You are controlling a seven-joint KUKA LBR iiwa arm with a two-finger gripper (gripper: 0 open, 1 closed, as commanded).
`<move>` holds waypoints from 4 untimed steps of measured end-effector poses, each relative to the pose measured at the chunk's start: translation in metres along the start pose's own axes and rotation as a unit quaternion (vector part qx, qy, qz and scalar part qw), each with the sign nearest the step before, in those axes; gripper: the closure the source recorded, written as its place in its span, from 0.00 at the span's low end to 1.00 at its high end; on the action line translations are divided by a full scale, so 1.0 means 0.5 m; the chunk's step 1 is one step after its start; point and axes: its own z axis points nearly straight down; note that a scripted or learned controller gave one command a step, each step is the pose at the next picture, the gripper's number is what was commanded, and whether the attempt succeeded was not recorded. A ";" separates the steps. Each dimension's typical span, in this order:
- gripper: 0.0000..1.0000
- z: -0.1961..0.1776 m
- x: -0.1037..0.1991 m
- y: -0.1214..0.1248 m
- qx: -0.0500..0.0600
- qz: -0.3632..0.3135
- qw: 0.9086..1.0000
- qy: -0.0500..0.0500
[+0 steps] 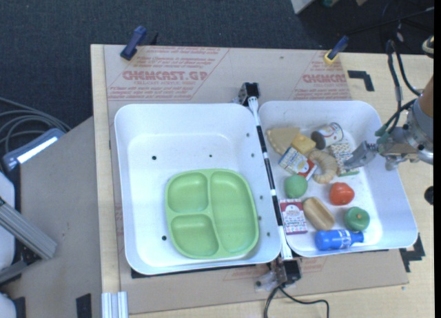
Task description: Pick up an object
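We are noting the left bin [138, 144] carrying a green three-compartment plate [212, 212], lying flat toward its near right corner. The right bin [393, 199] is holding the clutter: a blue bottle [337, 239] at the near edge, a hot dog bun [318, 213], a red carton [294, 216], a tomato [341, 193], a green pepper [357, 219], a lime-green ball [296, 186], a small can [328, 134]. The gripper [358, 154] is hovering over the bin's right-centre, just above the tomato; we cannot tell how its jaws are standing.
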 end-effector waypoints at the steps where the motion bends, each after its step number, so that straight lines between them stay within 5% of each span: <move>1: 0.00 0.269 0.027 0.016 0.000 0.000 1.000 0.000; 2: 0.00 0.269 0.083 -0.078 0.001 0.000 1.000 0.001; 3: 0.00 0.268 0.158 0.039 -0.001 -0.001 1.000 0.000; 4: 1.00 0.246 0.156 0.041 -0.002 0.000 1.000 -0.001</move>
